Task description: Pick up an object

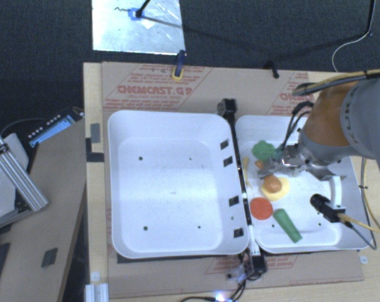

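Dark carpet surrounds a bench (152,90) faced with printed brown board, on which two shallow white bins sit side by side. Left bin (171,181): bare white floor. Right bin (331,234): contains the objects, clustered toward its left wall. These are a green lump (263,150), a yellow-and-orange piece (274,186), a red disc (261,208) just below it, and a green stick (288,225) lying at a slant beside the disc. The arm (347,121) enters from the right. The gripper (279,167) hangs low between the green lump and the yellow-and-orange piece, possibly touching the latter. Its grip state cannot be determined from this view.
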Available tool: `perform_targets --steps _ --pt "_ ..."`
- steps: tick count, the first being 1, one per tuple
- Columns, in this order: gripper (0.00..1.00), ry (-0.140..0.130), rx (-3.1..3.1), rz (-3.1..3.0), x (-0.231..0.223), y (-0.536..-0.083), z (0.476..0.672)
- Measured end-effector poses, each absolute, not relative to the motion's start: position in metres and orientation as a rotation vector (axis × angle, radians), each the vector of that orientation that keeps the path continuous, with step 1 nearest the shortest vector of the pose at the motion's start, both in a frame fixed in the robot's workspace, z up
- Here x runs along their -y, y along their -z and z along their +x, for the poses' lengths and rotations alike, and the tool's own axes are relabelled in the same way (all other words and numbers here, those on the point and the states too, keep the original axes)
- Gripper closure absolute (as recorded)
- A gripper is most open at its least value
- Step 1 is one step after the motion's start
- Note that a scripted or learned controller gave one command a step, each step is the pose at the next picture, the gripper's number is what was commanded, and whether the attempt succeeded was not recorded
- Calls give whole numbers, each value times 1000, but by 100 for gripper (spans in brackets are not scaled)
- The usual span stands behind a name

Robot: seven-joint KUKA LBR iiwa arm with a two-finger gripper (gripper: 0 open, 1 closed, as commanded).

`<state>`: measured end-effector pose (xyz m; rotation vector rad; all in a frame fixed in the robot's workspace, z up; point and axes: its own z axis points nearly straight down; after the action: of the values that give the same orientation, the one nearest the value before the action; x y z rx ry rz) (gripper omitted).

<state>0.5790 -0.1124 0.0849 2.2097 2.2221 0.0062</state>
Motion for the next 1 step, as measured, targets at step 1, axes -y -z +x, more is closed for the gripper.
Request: perform_targets --steps 1 --pt "0 1 -2226 2219 87 -84 546"
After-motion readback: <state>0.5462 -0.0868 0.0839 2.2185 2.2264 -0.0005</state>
